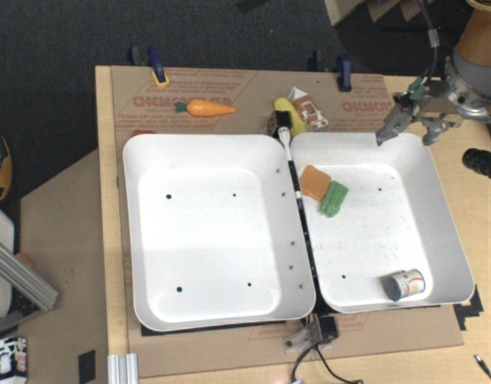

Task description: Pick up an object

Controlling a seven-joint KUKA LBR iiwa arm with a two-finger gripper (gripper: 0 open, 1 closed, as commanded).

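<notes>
My gripper [409,133] hangs over the far right corner of the right bin [437,214], its two fingers spread apart with nothing between them. In that bin an orange block [314,182] and a green piece [334,198] lie touching near the left wall. A small tin can [404,285] lies on its side near the bin's front right corner. All three objects are well away from the gripper.
The left bin [149,214] sits beside the right one. Behind the bins on the cardboard lie a toy carrot [205,109], a yellow banana-like toy [285,112] and a small brown-and-white packet [309,112]. Blue clamps [157,66] [343,70] hold the board's far edge.
</notes>
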